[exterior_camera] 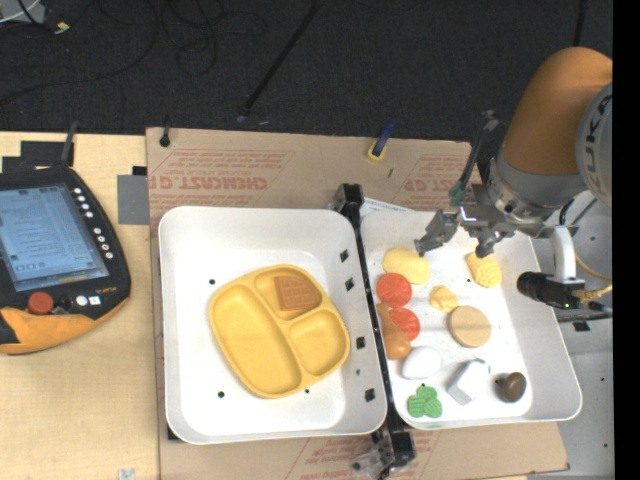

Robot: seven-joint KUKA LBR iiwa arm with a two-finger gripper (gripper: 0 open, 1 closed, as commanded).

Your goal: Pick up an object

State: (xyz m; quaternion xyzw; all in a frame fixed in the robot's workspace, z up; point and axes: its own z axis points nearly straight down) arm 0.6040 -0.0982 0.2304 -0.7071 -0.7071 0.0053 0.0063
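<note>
Seen from above at a slant: gripper [462,232] poised over the far end of the right bin [560,388], fingers spread wide with nothing between them, presumably opened ready to drop onto a piece below. Nearest candidates just under and beside it, the pale yellow lump [405,264] and the yellow corn piece [484,268], each loose enough from its neighbours to admit a finger either side. Left bin [190,268] given over to a yellow divided plate [276,330] with a brown waffle [295,291] in one compartment, well apart from the reach.
</note>
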